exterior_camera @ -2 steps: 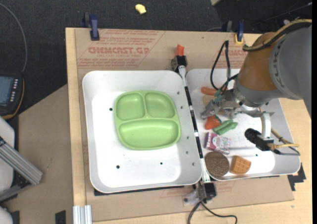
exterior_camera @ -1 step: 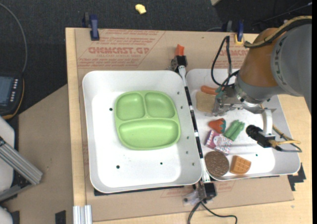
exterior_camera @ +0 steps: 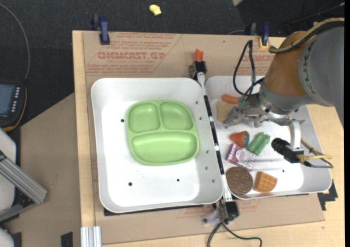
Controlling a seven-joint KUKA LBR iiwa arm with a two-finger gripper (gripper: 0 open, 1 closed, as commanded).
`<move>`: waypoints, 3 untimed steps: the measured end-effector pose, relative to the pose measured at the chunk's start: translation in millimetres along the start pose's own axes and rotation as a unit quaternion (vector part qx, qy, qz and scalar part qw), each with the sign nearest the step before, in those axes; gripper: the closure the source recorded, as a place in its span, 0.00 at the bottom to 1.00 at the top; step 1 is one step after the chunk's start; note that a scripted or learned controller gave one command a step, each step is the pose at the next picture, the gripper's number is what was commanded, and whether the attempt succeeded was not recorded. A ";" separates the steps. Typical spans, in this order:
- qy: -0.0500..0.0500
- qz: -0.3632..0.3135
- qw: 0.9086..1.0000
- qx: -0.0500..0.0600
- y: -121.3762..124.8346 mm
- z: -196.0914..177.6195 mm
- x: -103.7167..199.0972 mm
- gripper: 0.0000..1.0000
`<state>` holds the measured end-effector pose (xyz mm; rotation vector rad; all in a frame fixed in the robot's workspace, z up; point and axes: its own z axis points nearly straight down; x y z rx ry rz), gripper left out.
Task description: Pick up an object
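One hand (exterior_camera: pixel 244 116) hovers in the right bin (exterior_camera: pixel 314 183); its grip state can't be told.

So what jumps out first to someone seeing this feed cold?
The green divided plate lies alone in the middle of the left bin. The grey arm with its orange band hangs over the right bin, its end effector low above a huddle of small toy foods, among them a brown cookie and a waffle.
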<state>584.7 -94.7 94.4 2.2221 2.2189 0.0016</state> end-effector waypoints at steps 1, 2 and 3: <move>0.001 0.001 1.000 0.004 -44.8 10.5 -1.2 0.00; 0.000 0.000 1.000 0.000 -41.9 -0.5 -1.0 1.00; 0.000 -0.004 1.000 -0.006 -40.3 -121.4 43.7 1.00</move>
